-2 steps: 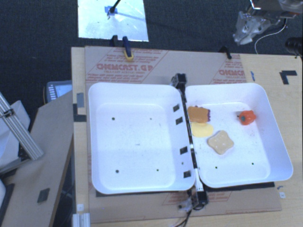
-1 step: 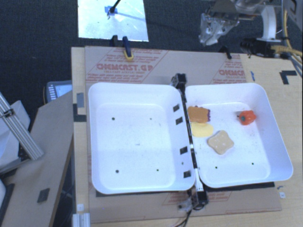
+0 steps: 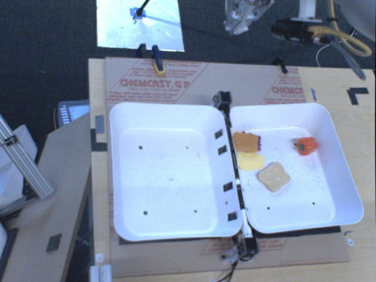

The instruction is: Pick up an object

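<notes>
i see gripper [image 3: 239,17] up top, well clear of right bin [image 3: 329,128], touching nothing; can't tell its state. toast slice [image 3: 274,177], orange pepper [image 3: 305,145] lie inside.

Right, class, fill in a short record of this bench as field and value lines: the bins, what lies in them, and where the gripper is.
bins: left bin and right bin, side by side
right bin contents: orange block, yellow slice, toast piece, red-orange item
touching: orange block and yellow slice adjoin; the red-orange item lies apart
gripper: above the bench's far edge, holding nothing
</notes>
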Available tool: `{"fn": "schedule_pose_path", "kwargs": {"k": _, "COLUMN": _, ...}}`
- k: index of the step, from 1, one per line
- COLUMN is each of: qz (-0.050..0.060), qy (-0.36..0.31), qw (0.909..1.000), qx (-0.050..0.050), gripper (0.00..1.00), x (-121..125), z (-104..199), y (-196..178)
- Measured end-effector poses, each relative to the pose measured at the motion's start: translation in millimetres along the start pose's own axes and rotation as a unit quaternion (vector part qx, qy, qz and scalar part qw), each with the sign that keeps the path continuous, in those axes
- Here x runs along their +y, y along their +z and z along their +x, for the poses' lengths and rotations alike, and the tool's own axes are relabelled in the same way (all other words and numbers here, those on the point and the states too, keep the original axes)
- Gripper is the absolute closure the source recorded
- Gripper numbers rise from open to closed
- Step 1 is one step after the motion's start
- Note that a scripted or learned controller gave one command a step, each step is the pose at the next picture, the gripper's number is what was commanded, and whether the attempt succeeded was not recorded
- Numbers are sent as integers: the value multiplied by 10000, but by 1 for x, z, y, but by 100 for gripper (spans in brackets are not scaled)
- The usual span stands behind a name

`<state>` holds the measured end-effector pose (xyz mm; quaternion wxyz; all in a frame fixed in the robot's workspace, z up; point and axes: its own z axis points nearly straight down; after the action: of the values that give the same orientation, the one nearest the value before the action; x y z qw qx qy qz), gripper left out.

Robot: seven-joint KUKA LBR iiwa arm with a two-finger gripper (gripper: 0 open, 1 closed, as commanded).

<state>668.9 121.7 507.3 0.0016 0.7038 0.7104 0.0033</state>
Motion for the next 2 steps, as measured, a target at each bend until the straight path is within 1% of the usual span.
{"fn": "schedule_pose_path", "kwargs": {"k": 1, "qz": 20, "qy": -2, "qw": 10000, "qx": 5, "gripper": 100, "x": -7, "z": 53, "y": -6}}
{"fn": "schedule_pose_path", "kwargs": {"k": 2, "qz": 22, "qy": -2, "qw": 10000, "qx": 2, "gripper": 100, "x": 0, "z": 117, "y": -3}}
